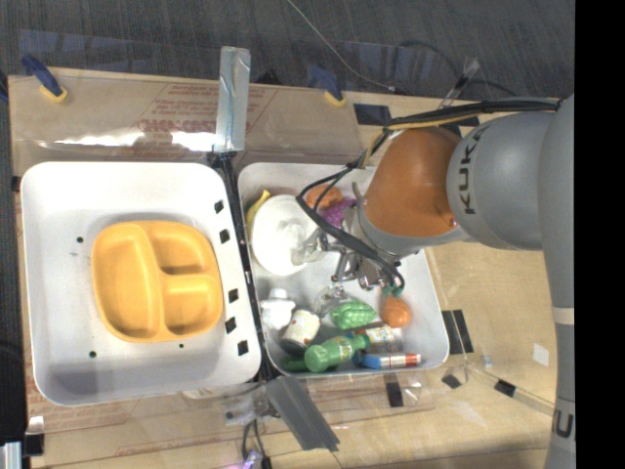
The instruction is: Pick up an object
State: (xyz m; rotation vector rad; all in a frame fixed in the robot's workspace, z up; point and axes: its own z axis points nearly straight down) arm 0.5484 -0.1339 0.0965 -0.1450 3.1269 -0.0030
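My gripper (344, 270) reaches down into the right bin (430, 306) below the arm's orange band, over the bin's middle. Just under it lie a green knobbly toy (352, 315), an orange ball (395, 312) and a green bottle (334, 352). A white bowl (278, 233) sits to the gripper's left. A blue and red marker (389, 361) lies along the bin's near wall. The arm hides part of the bin's far side.
The left bin (49, 262) holds a yellow divided tray (156, 279). Small white items (276, 311) and a dark-capped object (296, 332) crowd the right bin's near left corner. Purple and orange pieces (330, 203) peek out by the arm. Cables trail over the arm.
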